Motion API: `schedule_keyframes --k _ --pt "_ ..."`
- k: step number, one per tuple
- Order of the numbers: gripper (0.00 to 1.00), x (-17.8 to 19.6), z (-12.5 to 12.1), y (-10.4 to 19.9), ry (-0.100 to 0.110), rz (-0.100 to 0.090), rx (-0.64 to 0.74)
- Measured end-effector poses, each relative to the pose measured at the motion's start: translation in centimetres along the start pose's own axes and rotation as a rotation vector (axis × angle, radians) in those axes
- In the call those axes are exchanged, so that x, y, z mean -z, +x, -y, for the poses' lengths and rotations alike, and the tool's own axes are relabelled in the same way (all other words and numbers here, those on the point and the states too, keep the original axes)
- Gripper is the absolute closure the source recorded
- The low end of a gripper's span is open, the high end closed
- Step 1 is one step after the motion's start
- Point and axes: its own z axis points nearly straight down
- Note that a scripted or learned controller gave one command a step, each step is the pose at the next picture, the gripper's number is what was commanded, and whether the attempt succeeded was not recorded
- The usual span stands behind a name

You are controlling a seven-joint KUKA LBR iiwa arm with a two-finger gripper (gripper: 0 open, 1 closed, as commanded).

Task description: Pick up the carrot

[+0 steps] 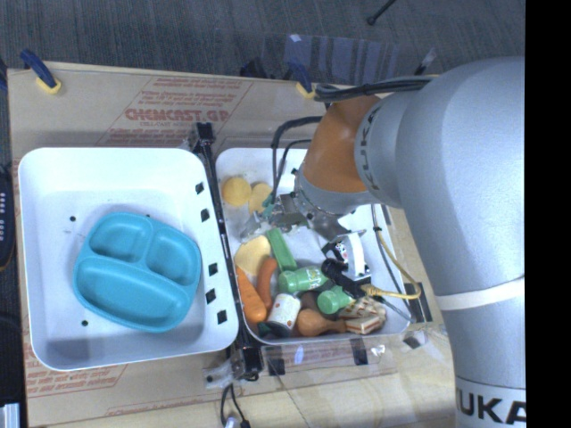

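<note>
Orange and slim, the carrot lies along the left wall of the right bin, just left of a green bottle. Whether the jaws are apart cannot be told; the arm hangs over that bin, likely lining up a descent.

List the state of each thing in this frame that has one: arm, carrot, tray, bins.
Arm: reaching in over the right bin, wrist low above the toys.
Carrot: lying in the right bin against its left wall, not lifted.
Blue tray: lying flat in the left bin, compartments up.
Left bin: holds the blue tray.
Right bin: crowded with toy food at its near end.
</note>
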Motion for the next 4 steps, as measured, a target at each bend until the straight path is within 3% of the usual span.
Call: schedule_keyframes --k 1,2,3,4 --pt "0.0 0.2 -7.4 -1.5 -0.004 0.003 -0.074" --pt "1.0 1.2 -7.3 -1.5 0.003 0.003 -0.065" --pt "1.0 10.6 -8.5 6.2 -0.011 0.0 -0.264" --pt "1.0 11.3 -7.7 14.7 0.0 0.0 -0.41"
